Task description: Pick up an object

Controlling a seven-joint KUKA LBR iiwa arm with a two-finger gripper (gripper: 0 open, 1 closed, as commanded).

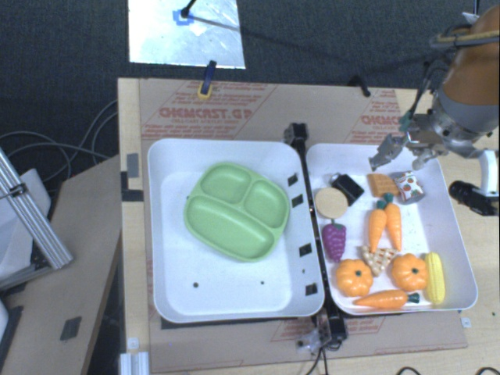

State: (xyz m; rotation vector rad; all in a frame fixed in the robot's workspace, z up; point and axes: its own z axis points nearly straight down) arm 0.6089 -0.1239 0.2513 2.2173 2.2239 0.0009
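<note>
the end effector (405, 151) hovers spread wide and empty over the right shallow white plastic bin's (462, 250) far edge. the nearest toy, a small square tan cracker (380, 184), lies just below it, toward the camera.

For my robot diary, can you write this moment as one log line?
gripper: open, holding nothing | above right bin far end | nearest: cracker | green plate: left bin

Gripper (404, 154) open over right bin (461, 248) w/ toy food, green plate (237, 211) in left bin (168, 209)
</note>
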